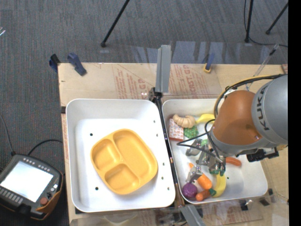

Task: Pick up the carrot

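**A:** Eyes on the gripper (203, 166), down low in the right bin (256, 185). Metal fingers, thin and dark, hanging over the toy food. Are they spread or pressed together?

**B:** I cannot tell. They are tangled in with cables and bright toys, too small and cluttered to read. Nothing visibly sits between them.

**A:** And the carrot (204, 181)?

**B:** Just beside the fingertips, on their near side. A stubby orange cone shape, smooth, plastic-looking, lying on the bin floor near the front wall. Whether a finger touches it, hard to say.

**A:** It has company.

**B:** Plenty. A round purple piece (190, 190) to its left, a curved yellow banana (219, 184) to its right, a small orange-red bit (200, 197) in front. All packed close together.

**A:** Further out?

**B:** The arm's glossy orange band (235, 119) bulges over the bin's middle, with the grey casing (277, 109) cut off at the right. It hides much of the bin floor. A red-orange piece (233, 162) pokes out from under it.

**A:** Toward the back?

**B:** A knobbly beige item (184, 120), a yellow piece (205, 118), something green (191, 132) and a flat red-and-white packet (177, 133) by the divider.

**A:** The left bin (77, 112)?

**B:** A yellow plate (123, 160) with three compartments, smooth, rounded, well apart from the action.
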Robot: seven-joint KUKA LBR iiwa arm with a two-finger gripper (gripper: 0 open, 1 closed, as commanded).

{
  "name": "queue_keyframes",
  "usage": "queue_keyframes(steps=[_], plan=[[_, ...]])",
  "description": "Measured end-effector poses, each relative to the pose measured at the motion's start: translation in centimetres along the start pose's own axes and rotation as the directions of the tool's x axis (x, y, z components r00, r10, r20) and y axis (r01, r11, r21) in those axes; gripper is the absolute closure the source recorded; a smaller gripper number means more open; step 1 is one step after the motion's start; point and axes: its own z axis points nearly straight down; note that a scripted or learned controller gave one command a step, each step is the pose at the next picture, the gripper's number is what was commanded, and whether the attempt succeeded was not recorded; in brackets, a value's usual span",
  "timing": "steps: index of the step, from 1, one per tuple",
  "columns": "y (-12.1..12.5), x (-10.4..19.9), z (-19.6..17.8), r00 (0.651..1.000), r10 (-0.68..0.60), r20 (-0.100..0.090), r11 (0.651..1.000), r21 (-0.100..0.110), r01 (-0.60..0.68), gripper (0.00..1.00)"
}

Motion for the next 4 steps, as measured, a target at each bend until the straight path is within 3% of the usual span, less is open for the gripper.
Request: queue_keyframes(steps=[1,2,3,4], plan=[[0.1,-0.1,-1.2,1.0,-0.006,0.005,1.0,0.001,0.006,1.0],[5.7,5.8,-10.4,0.981,-0.194,0.01,0.981,0.001,0.194,1.0],[1.8,4.8,-10.2,0.821,-0.571,0.006,0.821,0.003,0.571,1.0],[-0.9,2.6,-3.2,0.775,-0.633,0.0,0.775,-0.001,0.633,1.0]])
